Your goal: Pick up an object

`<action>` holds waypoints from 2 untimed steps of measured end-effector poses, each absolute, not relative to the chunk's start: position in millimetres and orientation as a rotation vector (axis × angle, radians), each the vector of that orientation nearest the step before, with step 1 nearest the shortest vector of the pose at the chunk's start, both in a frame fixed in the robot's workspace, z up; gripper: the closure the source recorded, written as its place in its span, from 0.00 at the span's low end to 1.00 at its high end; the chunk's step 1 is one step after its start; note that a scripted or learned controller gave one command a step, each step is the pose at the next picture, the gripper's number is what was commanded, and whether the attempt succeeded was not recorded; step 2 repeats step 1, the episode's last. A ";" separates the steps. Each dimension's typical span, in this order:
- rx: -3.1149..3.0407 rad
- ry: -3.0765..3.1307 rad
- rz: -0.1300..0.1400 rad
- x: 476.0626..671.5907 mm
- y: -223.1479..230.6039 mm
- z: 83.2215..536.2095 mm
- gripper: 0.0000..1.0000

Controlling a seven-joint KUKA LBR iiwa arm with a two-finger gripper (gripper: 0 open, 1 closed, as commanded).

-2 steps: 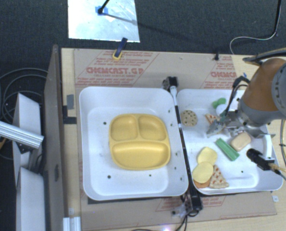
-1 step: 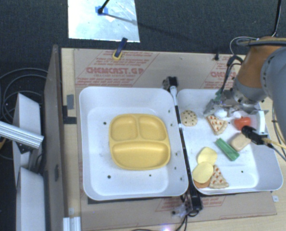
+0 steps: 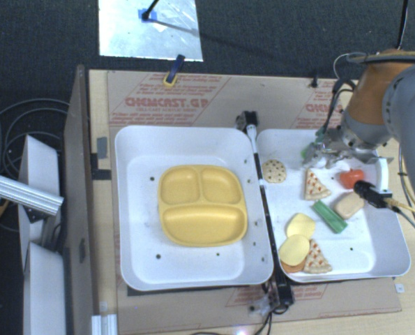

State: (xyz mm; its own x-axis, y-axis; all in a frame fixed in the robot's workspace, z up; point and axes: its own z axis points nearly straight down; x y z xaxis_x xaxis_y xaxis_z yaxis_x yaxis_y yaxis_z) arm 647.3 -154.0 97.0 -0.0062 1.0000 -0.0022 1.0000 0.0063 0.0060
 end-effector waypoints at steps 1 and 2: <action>2.202 2.232 0.017 652.2 -60.1 191.5 1.00; 2.202 2.232 0.017 652.2 -60.1 191.5 1.00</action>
